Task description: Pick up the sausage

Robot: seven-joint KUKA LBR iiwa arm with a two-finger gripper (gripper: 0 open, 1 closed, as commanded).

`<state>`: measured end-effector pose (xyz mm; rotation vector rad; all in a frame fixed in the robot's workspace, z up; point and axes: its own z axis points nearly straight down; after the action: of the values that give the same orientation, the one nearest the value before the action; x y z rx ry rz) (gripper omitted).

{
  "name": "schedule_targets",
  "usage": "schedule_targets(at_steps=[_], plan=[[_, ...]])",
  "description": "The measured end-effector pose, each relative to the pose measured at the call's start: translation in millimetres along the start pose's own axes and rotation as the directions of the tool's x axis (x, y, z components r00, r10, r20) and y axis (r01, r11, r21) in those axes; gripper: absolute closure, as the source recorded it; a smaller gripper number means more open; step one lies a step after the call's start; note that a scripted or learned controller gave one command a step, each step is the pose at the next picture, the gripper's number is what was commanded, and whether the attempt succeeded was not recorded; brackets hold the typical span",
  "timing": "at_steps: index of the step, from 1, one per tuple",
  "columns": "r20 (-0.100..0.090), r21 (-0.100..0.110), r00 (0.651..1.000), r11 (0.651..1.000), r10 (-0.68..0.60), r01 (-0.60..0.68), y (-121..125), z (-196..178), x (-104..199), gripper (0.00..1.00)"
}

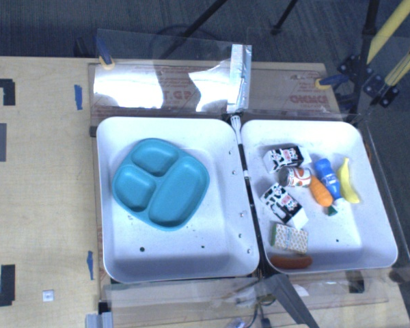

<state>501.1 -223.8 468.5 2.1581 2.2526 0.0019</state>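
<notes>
Sausage (290, 261) at right bin's (376, 248) near rim, patterned packet (291, 238) just beside; tool state untellable.

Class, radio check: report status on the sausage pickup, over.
Sausage lying at right bin's near edge, untouched. Patterned packet just behind it, apart. Banana and carrot further back.

The arm's pose and the hand's state (open or closed) cannot be told.
</notes>
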Motion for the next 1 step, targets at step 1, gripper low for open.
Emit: schedule_targets(at_steps=[1], plan=[[0.004, -0.005, 1.000, 1.000, -0.001, 0.001, 1.4, -11.0, -0.4, 1.00]])
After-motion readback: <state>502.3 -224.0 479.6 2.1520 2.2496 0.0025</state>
